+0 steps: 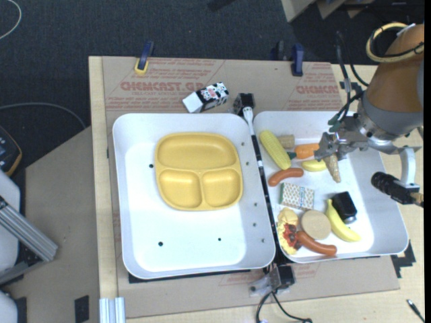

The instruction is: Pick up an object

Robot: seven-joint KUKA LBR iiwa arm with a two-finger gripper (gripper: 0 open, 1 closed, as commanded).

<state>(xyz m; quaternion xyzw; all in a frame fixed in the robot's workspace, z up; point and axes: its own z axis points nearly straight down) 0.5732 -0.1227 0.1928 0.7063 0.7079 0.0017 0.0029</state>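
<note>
Arm (397, 79) — enters at the right edge of the frame, upper part cut off; its wrist covers the upper right corner of the right bin (390, 244).

Gripper (332, 155) — over the upper middle of the right bin, pointing lower left. Fingers dark and small; whether they are apart or together cannot be told. A tan cone-shaped item (335, 170) sits right at the tips, contact unclear.

Right bin, contents: corn (275, 148), carrot (308, 151) partly behind the gripper, lemon slice (314, 166), sausage (286, 175), checked packet (297, 195), black block (345, 206), banana (341, 224), round cookie (316, 225), second sausage (316, 245), and a pizza slice (288, 229) — its details hard to make out.

Left bin (135, 200), contents: yellow tray (199, 170) with three compartments, in the upper middle.

Tabletop (108, 93), above the bins: small black-and-white carton (207, 97).
</note>
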